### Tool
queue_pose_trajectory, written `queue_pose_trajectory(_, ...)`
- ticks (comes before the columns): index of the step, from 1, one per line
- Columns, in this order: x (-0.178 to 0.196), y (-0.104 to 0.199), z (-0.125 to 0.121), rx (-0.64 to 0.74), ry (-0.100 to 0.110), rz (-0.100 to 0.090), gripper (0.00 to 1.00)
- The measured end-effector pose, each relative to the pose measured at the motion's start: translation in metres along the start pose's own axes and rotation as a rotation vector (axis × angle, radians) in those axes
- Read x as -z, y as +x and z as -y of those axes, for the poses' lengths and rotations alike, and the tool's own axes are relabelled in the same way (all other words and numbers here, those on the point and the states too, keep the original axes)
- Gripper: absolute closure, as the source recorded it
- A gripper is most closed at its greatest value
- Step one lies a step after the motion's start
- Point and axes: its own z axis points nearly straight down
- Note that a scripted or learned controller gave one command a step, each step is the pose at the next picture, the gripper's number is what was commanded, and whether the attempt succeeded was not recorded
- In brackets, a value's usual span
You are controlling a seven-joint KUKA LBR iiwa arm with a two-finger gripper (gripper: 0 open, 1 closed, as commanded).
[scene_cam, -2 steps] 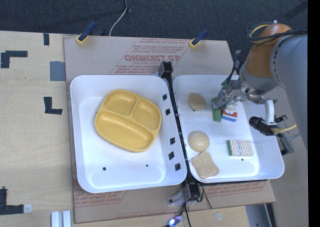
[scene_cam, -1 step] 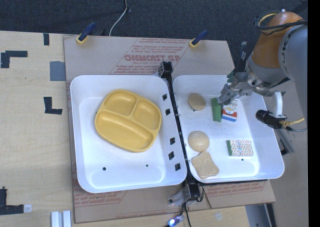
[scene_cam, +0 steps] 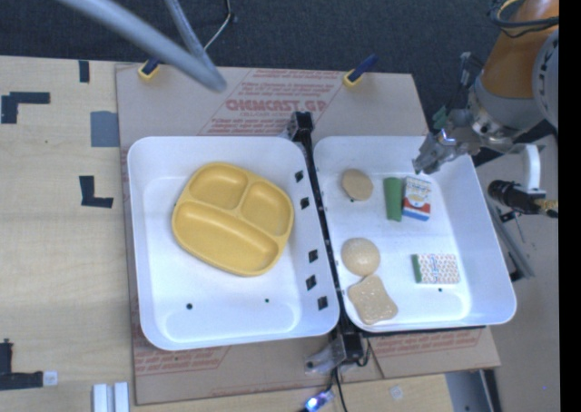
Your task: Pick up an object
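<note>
The right bin holds several small items: a tan round piece, a green block, a small white, red and blue carton, a pale round bun, a toast slice and a patterned packet with a green edge. My gripper hangs over the bin's far right part, just above and right of the carton. Nothing shows between its tips.
The left bin carries a yellow divided tray. A black divider strip runs between the bins. The grey and orange arm comes in from the right. A grey pole crosses the upper left.
</note>
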Motion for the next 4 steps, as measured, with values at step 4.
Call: queue_pose_trajectory(4,0.023,0.152,0.043,0.004,0.008,-0.002,1.0)
